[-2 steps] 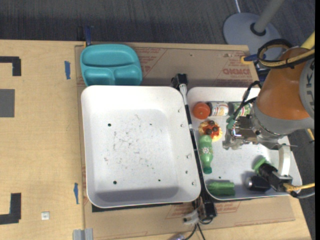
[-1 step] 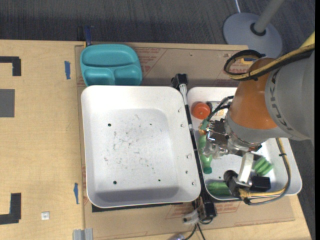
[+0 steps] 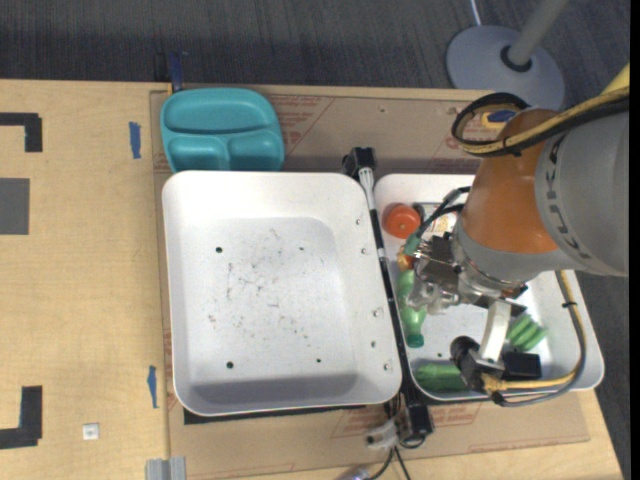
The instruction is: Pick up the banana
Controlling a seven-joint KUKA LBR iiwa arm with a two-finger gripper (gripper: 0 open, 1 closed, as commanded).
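My arm reaches over the right bin [image 3: 590,368] and covers most of it. The gripper [image 3: 432,286] points down near that bin's left wall, with its metal wrist parts seen from above. A small yellow patch [image 3: 405,260] peeks out at the gripper's left edge; it may be the banana, but most of it is hidden. A green bottle-like object [image 3: 410,313] lies just below the gripper.
An orange-red object [image 3: 402,218] sits at the right bin's top left. More green pieces lie at the bin's front [image 3: 437,373] and right [image 3: 526,334]. The left bin [image 3: 190,268] is bare white. A teal tray [image 3: 222,128] stands behind it.
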